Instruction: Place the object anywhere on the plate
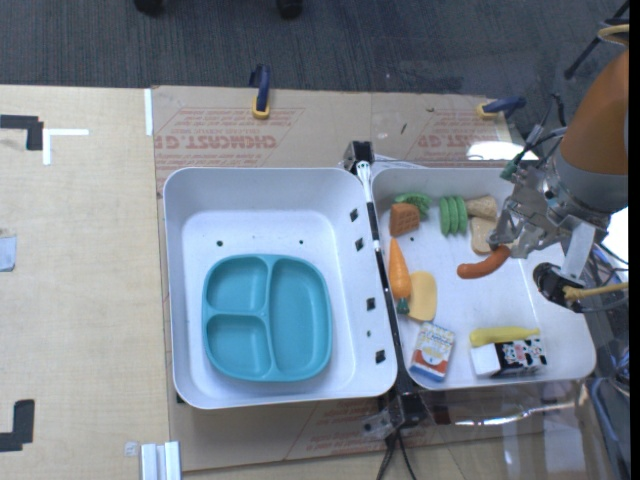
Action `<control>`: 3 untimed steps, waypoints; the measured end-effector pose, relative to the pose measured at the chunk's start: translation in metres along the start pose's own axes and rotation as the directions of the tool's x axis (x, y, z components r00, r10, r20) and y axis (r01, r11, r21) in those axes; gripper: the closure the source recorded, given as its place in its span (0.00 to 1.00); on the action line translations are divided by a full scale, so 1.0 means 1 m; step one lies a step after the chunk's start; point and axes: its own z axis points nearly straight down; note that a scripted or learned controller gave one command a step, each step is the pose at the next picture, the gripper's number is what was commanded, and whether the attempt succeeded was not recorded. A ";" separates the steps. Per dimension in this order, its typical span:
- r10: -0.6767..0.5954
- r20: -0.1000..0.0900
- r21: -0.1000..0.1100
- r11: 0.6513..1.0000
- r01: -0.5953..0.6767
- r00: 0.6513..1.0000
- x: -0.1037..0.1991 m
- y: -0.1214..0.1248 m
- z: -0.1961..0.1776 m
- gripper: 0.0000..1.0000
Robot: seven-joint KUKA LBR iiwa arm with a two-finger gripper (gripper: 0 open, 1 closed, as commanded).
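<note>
The jaws are seen over the right bin, near its far right side, closed on one end of a reddish-brown sausage. The sausage is held at a slant, its free end pointing down and to the left over the white floor of the bin. Above the jaws, the grey wrist and the orange band of the arm are seen reaching in from the right.

Just beside the jaws, a piece of bread is found, with green pea pods to its left and a carrot-coloured piece with green leaves further left. Along the left wall of this bin an orange carrot is laid, with a pale yellow slice touching it. Nearer the front edge, a small carton, a yellow banana and a black-and-white carton are set.

In the left bin, well apart from the sausage, a teal plate with three compartments is placed. Both bins are carried on cardboard on the table.
</note>
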 end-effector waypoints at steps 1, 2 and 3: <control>0.091 -0.001 0.002 0.996 -0.091 0.996 0.049 -0.039 0.001 1.00; 0.137 -0.001 0.002 0.991 -0.137 0.991 0.078 -0.118 0.006 1.00; 0.296 -0.001 0.000 0.955 -0.296 0.955 0.123 -0.133 0.001 1.00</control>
